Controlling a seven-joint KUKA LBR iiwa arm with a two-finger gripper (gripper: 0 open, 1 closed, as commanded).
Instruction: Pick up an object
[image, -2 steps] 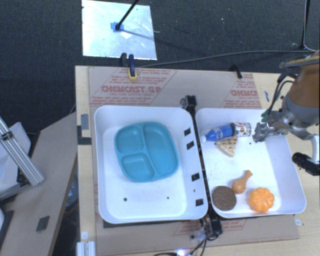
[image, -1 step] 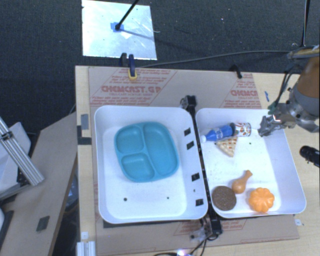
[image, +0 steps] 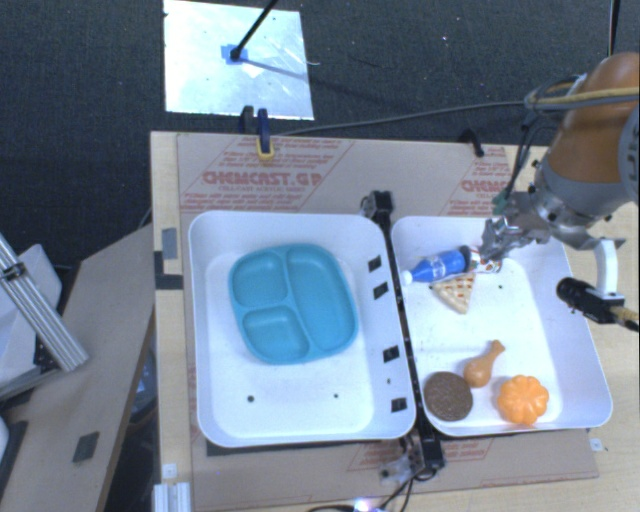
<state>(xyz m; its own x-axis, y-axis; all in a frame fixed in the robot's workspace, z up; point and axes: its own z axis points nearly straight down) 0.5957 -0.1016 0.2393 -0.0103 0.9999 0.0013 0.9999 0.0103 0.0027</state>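
Blue bottle (image: 441, 266) lies on its side at the right bin's (image: 575, 345) upper left, just above a waffle wedge (image: 455, 292). The gripper (image: 494, 247) hovers at the bottle's right end (finger spread: cannot tell); it should straddle the bottle's body, clear of the wedge.

Tool (image: 497, 243) over blue bottle (image: 441, 266), right bin (image: 580, 345)

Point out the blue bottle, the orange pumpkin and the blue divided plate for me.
blue bottle (image: 440, 266), camera view, middle of its body.
orange pumpkin (image: 523, 398), camera view, top of its ribbed body.
blue divided plate (image: 347, 330), camera view, right rim.
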